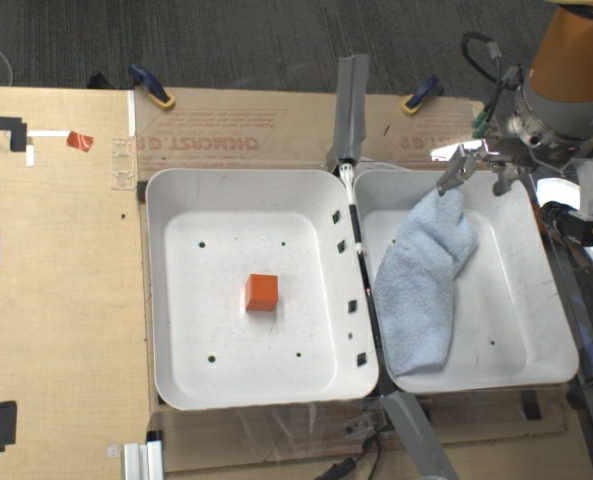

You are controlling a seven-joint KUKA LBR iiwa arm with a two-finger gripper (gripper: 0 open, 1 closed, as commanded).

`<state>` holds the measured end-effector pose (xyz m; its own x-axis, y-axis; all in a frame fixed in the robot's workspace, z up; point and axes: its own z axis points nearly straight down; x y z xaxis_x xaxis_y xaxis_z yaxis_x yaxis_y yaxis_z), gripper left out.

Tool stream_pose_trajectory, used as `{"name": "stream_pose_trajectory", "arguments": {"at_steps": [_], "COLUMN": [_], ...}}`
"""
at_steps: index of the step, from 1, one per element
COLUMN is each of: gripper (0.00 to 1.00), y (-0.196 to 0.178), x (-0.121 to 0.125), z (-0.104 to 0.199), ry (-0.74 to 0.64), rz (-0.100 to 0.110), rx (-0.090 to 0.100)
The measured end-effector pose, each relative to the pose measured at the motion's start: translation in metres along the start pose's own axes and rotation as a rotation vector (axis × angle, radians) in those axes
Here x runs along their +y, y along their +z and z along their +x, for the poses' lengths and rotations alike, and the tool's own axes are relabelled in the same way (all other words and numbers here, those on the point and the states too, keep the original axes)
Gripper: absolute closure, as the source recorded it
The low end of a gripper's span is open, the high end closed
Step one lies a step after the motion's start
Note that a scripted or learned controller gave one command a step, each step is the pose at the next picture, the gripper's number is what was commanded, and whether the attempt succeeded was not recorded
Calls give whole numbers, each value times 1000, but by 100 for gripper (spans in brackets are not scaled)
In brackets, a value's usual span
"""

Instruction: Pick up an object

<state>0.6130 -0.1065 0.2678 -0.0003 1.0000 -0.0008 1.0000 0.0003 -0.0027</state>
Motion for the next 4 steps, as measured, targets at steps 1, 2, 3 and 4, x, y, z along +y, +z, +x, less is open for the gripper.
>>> {"name": "stream_pose_trajectory", "arguments": {"at_steps": [1,2,3,4], "gripper": [0,0,100,100], "y": [117,174,165,63], "x": [-39,-42,-42,-11], "z": [-14,-25,-25,-34], "ry": [113,126,130,52], "rz": [1,-5,-6,-2], "rx": [1,1,2,-1]}}
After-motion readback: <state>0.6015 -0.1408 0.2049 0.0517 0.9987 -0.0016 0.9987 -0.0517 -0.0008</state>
